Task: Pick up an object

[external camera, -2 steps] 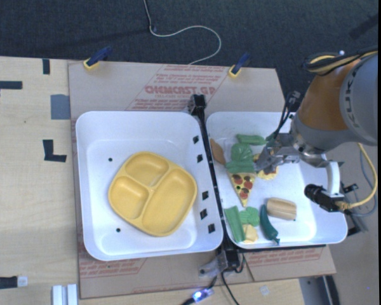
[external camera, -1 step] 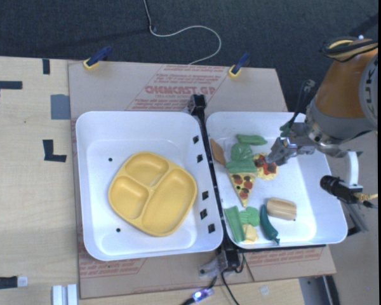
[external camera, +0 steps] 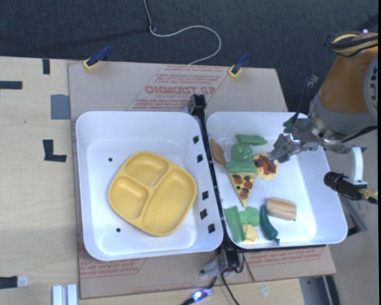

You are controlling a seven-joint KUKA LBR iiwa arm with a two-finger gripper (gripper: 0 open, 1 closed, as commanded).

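The right bin (external camera: 317,189) holds several toy foods. A green leafy piece (external camera: 244,148) lies near the back, a pizza slice (external camera: 242,183) in the middle, and a red and yellow piece (external camera: 265,166) beside it. A bread roll (external camera: 281,208) and a dark green pepper (external camera: 268,223) lie toward the front, with green and yellow pieces (external camera: 242,222) at the front left. A brown piece (external camera: 217,152) rests by the divider. My gripper (external camera: 280,150) hangs low over the right bin, just right of the red and yellow piece, pointing left.
A yellow divided plate (external camera: 152,192) lies in the left bin (external camera: 92,170). Both bins rest on a cardboard sheet (external camera: 171,88) held by blue and yellow clamps (external camera: 96,57). A white cable (external camera: 184,33) loops behind. The arm's orange band (external camera: 346,88) stands at the right.
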